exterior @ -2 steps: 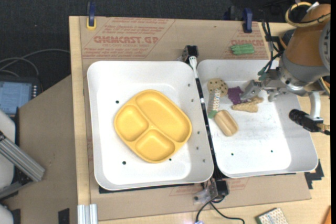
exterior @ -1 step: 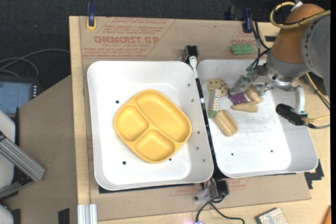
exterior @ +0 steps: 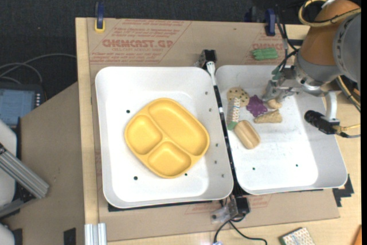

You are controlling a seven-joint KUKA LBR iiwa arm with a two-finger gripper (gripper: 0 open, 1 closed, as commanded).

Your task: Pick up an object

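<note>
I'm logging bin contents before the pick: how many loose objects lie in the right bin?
5, clustered in its upper-left part: a round biscuit-like piece, a striped stick, a purple piece, a tan cylinder, and a tan bar. The claw may hide more.

Even, fairly bright overhead light falls on both white bins (exterior: 114, 140), which look near overexposed with little surface detail, while the dark floor beyond them stays dim. The yellow tray (exterior: 166, 136) in the left bin casts only a soft, faint shadow. The frame is slightly soft and grainy throughout, with small items in the right bin hard to resolve
</note>
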